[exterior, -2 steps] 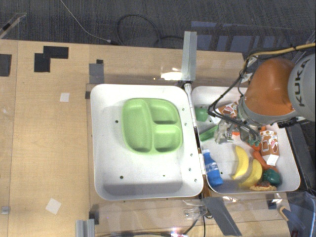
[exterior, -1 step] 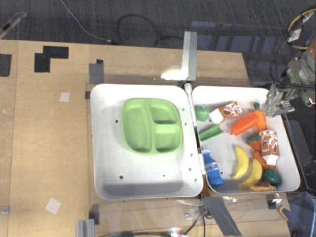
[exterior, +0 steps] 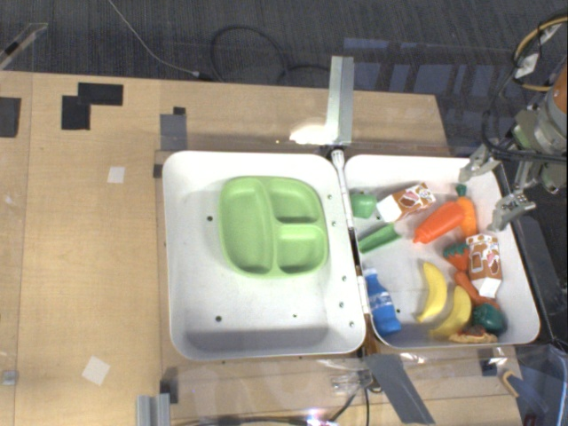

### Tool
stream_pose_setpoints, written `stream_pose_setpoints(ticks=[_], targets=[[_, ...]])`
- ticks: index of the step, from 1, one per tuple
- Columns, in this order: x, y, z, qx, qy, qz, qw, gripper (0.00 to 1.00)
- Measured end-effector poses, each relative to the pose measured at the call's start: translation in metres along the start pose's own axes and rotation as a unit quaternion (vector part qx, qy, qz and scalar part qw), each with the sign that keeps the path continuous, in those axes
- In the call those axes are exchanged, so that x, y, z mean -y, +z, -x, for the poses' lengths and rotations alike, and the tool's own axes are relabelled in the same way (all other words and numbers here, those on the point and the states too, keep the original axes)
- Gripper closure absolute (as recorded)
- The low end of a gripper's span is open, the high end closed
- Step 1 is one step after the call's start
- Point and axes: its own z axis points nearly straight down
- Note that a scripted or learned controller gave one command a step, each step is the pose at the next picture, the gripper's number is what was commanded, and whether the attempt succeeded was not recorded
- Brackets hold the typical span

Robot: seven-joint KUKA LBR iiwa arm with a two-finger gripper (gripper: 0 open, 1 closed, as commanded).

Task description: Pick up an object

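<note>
The right bin (exterior: 524,322) holds a pile of toy food: an orange carrot (exterior: 444,221), a yellow banana (exterior: 432,291), a blue bottle (exterior: 381,303), a green cucumber-like piece (exterior: 379,236), a small carton (exterior: 407,201) and a brown-and-white packet (exterior: 485,262). My gripper (exterior: 495,187) hangs above the bin's upper right corner, open, its two fingers spread wide with nothing between them. It stands right of the carrot and apart from it.
The left bin (exterior: 191,322) carries a green divided plate (exterior: 272,224). A metal post (exterior: 341,105) rises behind the seam between the bins. Cables (exterior: 248,47) lie on the dark floor behind the wooden bench.
</note>
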Motion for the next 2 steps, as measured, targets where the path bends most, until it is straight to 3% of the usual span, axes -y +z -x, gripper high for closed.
stream_pose_setpoints(ticks=[1,2], targets=[[-0.02,0.095,-0.047,-0.004,0.052,0.002,0.9987,0.0],[0.006,0.195,-0.077,0.003,0.043,-0.002,0.9991,0.0]])
